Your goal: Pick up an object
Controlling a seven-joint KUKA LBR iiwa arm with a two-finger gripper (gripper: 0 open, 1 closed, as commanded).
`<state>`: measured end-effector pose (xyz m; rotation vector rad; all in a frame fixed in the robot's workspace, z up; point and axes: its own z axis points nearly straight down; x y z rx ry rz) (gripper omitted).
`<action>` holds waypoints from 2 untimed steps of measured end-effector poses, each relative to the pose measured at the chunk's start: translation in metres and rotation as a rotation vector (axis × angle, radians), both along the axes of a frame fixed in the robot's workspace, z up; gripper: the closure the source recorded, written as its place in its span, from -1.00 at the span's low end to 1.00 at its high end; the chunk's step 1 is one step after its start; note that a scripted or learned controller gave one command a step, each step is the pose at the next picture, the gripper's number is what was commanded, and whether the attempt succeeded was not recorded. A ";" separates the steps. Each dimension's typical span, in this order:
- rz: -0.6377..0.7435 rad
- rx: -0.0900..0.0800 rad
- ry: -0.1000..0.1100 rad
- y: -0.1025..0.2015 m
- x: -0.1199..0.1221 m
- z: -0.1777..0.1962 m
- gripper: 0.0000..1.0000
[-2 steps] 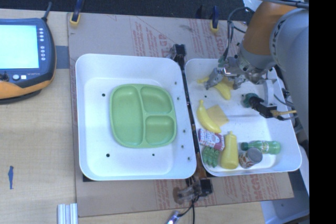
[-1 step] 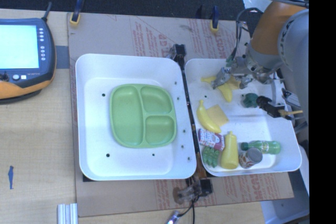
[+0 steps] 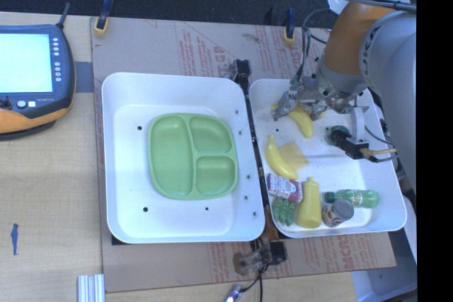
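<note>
We cannot make out the end effector [image 3: 301, 104] fingers against the clutter beneath. The arm [image 3: 368, 39] runs off the right edge, the pendant [image 3: 32, 78] off the left. Small packets [image 3: 283, 198] stay too blurred to name.

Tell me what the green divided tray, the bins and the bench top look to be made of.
Green divided tray: likely moulded plastic, matte, with soft rounded compartment edges. The left bin holding it and the right bin: probably smooth white plastic, slightly glossy, with rounded rims. Bench top: seems wood or laminate with pale grain, part covered by brown printed cardboard.
</note>
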<state>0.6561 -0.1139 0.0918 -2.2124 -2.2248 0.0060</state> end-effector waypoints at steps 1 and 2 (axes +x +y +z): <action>0.002 0.001 0.012 -0.001 -0.002 0.009 1.00; 0.000 0.000 -0.003 0.085 -0.022 0.101 1.00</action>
